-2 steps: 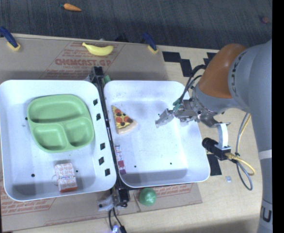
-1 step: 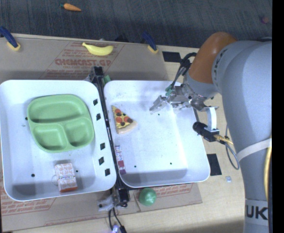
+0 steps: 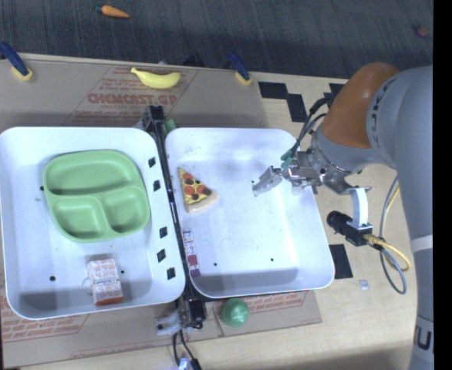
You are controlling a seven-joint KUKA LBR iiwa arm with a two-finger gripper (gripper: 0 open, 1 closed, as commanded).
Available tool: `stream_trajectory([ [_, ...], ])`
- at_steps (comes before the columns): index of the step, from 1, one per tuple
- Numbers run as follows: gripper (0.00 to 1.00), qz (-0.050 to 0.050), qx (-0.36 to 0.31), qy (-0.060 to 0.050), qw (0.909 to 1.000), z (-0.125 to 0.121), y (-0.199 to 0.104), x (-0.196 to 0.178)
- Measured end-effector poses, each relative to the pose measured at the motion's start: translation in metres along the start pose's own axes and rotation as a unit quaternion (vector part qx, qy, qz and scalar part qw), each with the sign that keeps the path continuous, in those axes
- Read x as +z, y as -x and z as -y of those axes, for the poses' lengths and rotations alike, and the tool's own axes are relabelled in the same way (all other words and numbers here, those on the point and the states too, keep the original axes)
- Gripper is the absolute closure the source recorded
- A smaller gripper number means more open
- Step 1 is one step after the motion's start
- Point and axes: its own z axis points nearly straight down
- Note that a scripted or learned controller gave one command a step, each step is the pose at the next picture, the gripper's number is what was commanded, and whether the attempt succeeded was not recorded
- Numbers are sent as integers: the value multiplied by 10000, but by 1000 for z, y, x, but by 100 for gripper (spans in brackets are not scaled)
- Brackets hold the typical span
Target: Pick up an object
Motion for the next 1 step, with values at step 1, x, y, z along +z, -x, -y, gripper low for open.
stream_trajectory([
  [1, 0, -1, -6, 4, 10000, -59, 0, -6],
])
